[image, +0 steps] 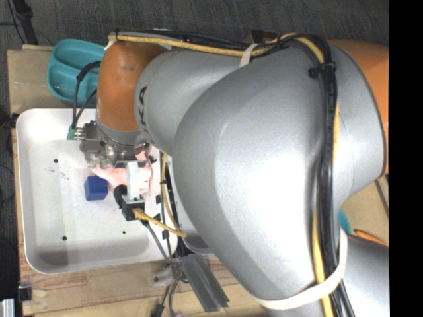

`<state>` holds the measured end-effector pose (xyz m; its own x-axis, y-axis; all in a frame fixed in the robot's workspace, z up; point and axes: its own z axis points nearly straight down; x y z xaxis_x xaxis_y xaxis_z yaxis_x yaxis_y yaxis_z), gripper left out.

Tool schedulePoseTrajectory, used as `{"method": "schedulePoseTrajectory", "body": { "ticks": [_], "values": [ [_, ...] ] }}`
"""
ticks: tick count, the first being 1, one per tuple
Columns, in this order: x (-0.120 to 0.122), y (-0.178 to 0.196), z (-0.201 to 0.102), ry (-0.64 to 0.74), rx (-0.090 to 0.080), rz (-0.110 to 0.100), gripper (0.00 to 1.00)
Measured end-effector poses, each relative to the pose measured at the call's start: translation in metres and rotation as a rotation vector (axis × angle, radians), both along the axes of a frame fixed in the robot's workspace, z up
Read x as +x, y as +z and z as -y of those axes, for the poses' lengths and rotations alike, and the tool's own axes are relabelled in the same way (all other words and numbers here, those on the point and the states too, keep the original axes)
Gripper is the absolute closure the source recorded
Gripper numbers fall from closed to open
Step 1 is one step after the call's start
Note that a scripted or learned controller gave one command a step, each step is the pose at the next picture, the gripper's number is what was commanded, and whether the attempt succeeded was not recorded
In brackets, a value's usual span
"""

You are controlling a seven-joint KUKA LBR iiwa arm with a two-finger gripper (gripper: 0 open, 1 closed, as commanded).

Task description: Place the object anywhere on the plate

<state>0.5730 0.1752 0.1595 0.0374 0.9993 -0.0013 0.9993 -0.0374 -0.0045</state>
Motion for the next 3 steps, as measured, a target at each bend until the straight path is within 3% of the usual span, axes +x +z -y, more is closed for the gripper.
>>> {"method": "schedulePoseTrajectory", "body": {
  "ticks": [1, 2, 3],
  "values": [
    [-0.002, 0.004, -0.007, 0.378, 0.001, -0.002, 1.00],
    [-0.017, 0.046, -0.026, 0.388, 0.001, 0.002, 1.00],
    [0.051, 0.054, -0.021, 0.547, 0.002, 0.002, 1.00]
  ]
}}
